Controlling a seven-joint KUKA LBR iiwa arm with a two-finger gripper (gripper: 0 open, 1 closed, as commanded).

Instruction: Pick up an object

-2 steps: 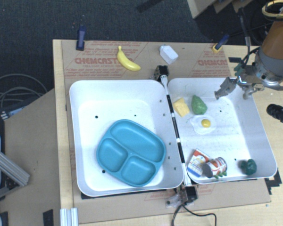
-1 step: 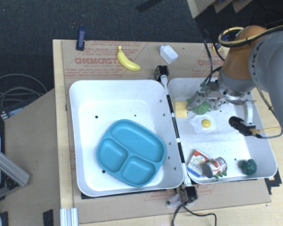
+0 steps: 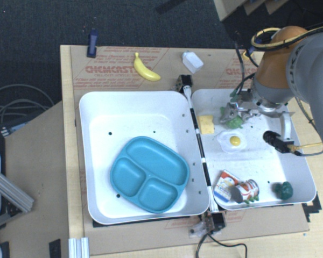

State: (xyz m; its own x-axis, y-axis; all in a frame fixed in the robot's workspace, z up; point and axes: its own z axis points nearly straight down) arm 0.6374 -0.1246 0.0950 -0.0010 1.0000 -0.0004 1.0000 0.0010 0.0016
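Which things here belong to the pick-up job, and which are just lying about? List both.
In the job:
gripper, over the right bin; green toy under it; yellow slice; fried egg; crumpled packet; dark green piece.

Lying about:
banana, white block and blue piece on the bench; blue divided plate in the left bin.
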